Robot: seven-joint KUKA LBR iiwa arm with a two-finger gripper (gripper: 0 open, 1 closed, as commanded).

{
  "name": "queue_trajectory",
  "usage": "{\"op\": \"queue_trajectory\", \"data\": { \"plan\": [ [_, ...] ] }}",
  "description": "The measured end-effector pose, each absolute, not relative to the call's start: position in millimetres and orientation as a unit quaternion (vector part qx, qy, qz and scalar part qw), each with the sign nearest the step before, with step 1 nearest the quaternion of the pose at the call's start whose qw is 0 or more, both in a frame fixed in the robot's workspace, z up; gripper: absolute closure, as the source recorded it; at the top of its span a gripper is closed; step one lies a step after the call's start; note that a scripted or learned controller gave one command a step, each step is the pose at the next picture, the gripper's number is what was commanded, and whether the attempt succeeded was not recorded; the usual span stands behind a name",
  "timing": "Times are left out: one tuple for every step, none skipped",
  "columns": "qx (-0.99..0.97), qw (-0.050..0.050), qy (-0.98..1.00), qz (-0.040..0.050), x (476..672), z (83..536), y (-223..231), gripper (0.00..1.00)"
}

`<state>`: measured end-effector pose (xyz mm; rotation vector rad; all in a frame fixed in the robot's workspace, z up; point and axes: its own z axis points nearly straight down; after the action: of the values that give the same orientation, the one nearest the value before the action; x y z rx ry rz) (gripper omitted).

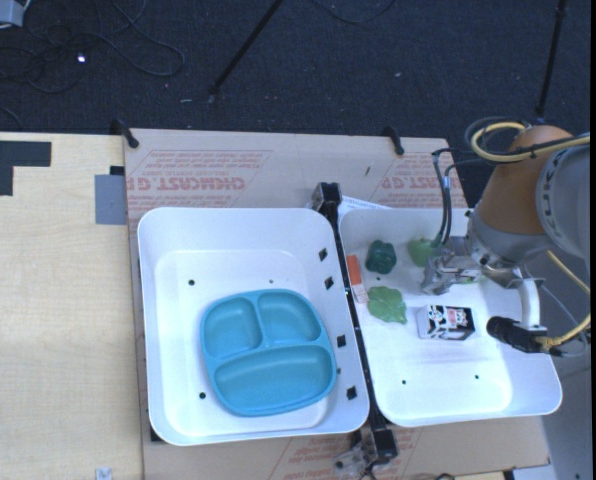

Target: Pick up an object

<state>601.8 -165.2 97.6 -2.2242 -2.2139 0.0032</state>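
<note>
Hovering in right bin: fingers, state unclear. Dark green lump at their 9 o'clock, light green piece at 8, black-white carton at 6. Left bin: blue plate.

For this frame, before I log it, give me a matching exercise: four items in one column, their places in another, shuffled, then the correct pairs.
Items:
1. blue divided plate
2. dark green object
3. black-and-white carton
4. gripper

Places:
A. right bin, just below the gripper
B. left bin
C. over the right bin's upper part
D. right bin, near the divider

Pairs: 1-B, 2-D, 3-A, 4-C
</note>
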Motion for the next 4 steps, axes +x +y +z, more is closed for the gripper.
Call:
{"op": "queue_trajectory", "data": {
  "plan": [
    [-0.709,-0.001,-0.705,-0.0001,605.4,143,-173,1.00],
    [-0.710,-0.001,-0.705,-0.0003,597.2,195,-179,1.00],
    [-0.708,-0.001,-0.707,-0.0004,597.6,228,-180,1.00],
    [-0.706,0.002,-0.708,0.0005,589.2,220,-127,1.00]
  ]
}}
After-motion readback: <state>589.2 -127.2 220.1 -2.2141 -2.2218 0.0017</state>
